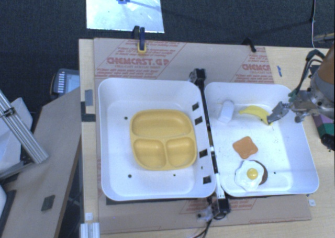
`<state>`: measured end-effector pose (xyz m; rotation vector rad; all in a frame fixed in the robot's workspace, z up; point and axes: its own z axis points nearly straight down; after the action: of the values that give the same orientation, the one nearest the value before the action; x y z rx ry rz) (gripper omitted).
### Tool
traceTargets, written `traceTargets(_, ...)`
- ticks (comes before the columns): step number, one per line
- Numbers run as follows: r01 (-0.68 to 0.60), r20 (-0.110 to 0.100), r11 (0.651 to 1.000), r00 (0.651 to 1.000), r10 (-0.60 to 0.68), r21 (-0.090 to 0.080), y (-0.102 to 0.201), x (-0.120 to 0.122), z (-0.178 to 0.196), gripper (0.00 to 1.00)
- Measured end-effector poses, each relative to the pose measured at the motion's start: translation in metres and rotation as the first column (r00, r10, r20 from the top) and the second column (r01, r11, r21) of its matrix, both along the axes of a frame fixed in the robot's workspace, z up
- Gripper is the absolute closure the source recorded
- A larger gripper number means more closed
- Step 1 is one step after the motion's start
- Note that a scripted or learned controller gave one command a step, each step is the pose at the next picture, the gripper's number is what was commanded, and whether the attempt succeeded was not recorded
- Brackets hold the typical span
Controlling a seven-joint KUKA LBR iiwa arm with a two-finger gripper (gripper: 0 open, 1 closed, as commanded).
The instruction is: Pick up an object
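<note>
I see dark carpet behind | surface (pixel 86 143) under CHEMCAST GP-printed board (pixel 157 59) | claw (pixel 274 115) touching banana (pixel 255 111), grip I can't tell

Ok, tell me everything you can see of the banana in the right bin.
The banana is a small yellow curved piece, smooth like plastic toy food, lying flat on the floor of the right bin near its far wall. Its ends curve down toward the near side. Its right tip lies at the fingertips of the gripper, which reaches in from the right; whether they touch is unclear. A white cylinder lies just to its left, apart from it.
</note>
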<state>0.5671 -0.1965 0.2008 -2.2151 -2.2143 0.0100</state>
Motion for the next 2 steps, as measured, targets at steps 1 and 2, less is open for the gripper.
traceTargets(1,-0.004,0.013,1.0,1.0,0.004,-0.003,0.001,0.003,0.008,0.0)
traceTargets(2,-0.002,0.008,1.0,1.0,0.002,-0.002,-0.001,-0.004,-0.053,0.0)
